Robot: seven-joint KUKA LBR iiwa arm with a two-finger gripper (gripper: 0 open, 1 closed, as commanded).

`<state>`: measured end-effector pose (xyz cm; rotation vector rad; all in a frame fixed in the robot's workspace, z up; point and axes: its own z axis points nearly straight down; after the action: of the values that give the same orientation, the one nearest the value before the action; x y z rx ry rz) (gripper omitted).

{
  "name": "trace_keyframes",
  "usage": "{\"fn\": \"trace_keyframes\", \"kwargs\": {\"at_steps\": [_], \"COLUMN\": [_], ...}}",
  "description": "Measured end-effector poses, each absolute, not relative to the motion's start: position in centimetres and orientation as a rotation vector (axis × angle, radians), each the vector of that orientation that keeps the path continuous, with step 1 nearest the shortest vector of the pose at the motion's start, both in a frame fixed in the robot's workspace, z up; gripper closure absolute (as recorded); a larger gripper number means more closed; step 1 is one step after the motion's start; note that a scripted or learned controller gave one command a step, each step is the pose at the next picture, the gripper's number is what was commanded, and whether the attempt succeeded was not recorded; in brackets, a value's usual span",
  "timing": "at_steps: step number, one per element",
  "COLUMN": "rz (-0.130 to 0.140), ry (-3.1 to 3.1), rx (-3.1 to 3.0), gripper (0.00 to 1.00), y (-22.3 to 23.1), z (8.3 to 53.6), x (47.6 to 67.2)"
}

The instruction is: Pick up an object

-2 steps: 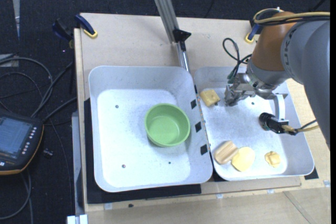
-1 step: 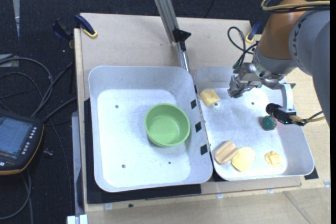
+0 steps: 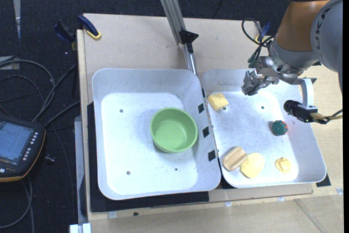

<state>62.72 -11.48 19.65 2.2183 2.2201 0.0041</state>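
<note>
The hand [image 3: 252,86] hangs over the right bin's [image 3: 305,144] far side, its tip too dark and small to tell its state. A yellow block [image 3: 218,101] lies just left; the arm's body is cut off at right

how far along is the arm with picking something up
Nothing looks picked yet. The gripper hangs over the right bin, near its back edge. Closest is a yellow piece beside the divider. The teal ball and three more yellow pieces lie on the floor. The whole grasp remains.
</note>
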Motion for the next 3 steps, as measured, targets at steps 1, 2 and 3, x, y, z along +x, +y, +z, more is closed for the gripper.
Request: {"fn": "trace_keyframes", "kwargs": {"at_steps": [1,2,3], "rz": [0.004,0.002,0.000], "ry": [2.220,2.227,2.227], "rx": [2.219,2.216,2.218], "gripper": [1.00,1.00,1.00], "y": [-11.5,-5.5,-1.1], "z": [24.9,25.0,24.0], "x": [62.8,61.5,60.3]}}
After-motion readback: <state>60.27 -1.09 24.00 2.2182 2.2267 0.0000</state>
